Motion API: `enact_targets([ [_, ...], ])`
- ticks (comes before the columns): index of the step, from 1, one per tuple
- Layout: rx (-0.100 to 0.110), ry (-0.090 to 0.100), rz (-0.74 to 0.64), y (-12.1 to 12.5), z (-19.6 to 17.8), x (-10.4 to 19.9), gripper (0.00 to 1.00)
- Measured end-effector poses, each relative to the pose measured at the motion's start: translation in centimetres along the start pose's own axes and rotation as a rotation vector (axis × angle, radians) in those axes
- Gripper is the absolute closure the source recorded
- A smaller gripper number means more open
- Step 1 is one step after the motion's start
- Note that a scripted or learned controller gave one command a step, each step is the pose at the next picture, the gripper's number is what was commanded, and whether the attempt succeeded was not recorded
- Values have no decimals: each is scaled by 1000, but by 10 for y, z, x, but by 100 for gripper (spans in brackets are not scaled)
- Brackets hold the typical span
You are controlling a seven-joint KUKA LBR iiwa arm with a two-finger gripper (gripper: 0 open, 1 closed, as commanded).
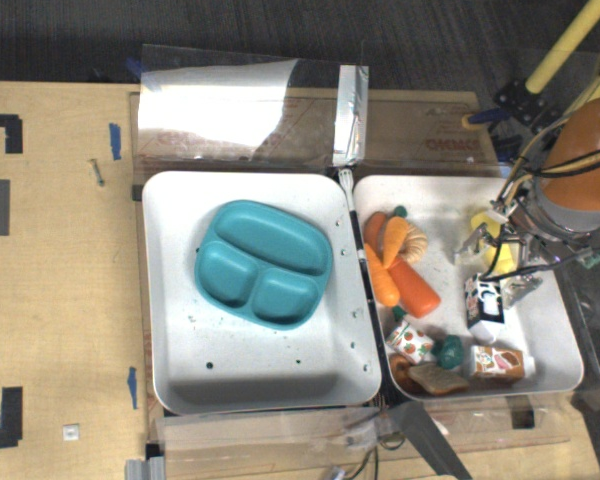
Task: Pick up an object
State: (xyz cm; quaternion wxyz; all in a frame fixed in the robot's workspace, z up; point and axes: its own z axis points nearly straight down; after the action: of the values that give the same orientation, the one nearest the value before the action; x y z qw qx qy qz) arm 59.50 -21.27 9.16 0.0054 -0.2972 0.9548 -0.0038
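Observation:
The right bin (560, 328) holds a heap of toy foods. Two orange carrots (408, 286) lie along its left side, with a tan bread-like piece (404, 238) on top of them. A yellow item (498, 255) and a small black-and-white pack (485, 303) lie toward the bin's right. My gripper (502, 268) hangs over these two, below the grey wrist and orange band (580, 153). Cables and the wrist hide how it sits on them. Along the front edge lie a red-and-white piece (411, 343), a green piece (447, 350) and a small bottle (500, 363).
The left bin (180, 348) carries a teal divided plate (264, 262). A clear plastic sheet (220, 113) and a shiny strip (350, 118) stand behind the bins. A yellow bar (570, 33) crosses the top right. The wooden bench (50, 268) extends to the left.

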Motion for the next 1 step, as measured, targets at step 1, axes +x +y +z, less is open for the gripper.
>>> enact_targets([
  [1,-1,-2,54,34,-1,-27,0],
])
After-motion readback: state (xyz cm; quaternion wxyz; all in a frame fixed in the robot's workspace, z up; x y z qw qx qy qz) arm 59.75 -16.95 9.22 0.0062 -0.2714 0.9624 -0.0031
